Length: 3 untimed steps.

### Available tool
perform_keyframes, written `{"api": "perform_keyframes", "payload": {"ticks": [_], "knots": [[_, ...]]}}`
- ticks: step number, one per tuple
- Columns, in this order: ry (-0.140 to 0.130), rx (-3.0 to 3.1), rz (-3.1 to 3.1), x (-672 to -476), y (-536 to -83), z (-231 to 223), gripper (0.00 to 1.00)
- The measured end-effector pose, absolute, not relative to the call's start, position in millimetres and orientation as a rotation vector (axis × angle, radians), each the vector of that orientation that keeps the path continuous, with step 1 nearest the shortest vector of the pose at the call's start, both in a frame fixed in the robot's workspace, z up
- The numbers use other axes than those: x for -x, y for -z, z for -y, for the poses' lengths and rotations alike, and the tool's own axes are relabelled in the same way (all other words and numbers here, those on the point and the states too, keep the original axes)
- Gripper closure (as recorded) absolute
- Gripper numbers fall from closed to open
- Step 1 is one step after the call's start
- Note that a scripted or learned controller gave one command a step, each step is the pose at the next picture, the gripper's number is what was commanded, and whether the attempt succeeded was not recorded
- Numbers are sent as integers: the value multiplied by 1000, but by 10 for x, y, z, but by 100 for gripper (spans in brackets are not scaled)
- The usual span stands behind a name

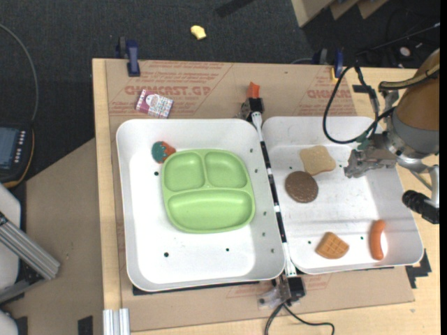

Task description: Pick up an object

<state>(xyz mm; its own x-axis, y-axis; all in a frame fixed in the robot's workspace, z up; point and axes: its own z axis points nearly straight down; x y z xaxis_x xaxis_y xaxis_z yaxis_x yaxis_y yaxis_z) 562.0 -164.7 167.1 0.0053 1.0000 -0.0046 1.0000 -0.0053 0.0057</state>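
while the gripper (355, 167) hangs over the right bin (391, 208), nothing is lifted yet.
from the camera view, i cannot tell how its jaws stand, and no object shows between them. nearest is the tan bread slice (318, 160), just beside it; the brown round cookie (301, 186), the waffle piece (332, 246) and the sausage (377, 239) lie further. these pieces are flat, so i judge a descent slightly off centre could push the bread aside and close on air.

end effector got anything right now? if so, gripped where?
Nothing held. The end effector hangs over bare floor of the right bin, apart from the bread slice to its left, with nothing between its tips.
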Motion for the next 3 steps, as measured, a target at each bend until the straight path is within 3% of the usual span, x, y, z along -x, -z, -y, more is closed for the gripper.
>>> {"api": "perform_keyframes", "payload": {"ticks": [1,2,3], "knots": [[-4,-2213,-2215,-6311,-1945,2053,100],[-4,-2213,-2239,-5810,-1840,749,100],[-1,-2221,-2222,-5818,-1846,839,0]]}}
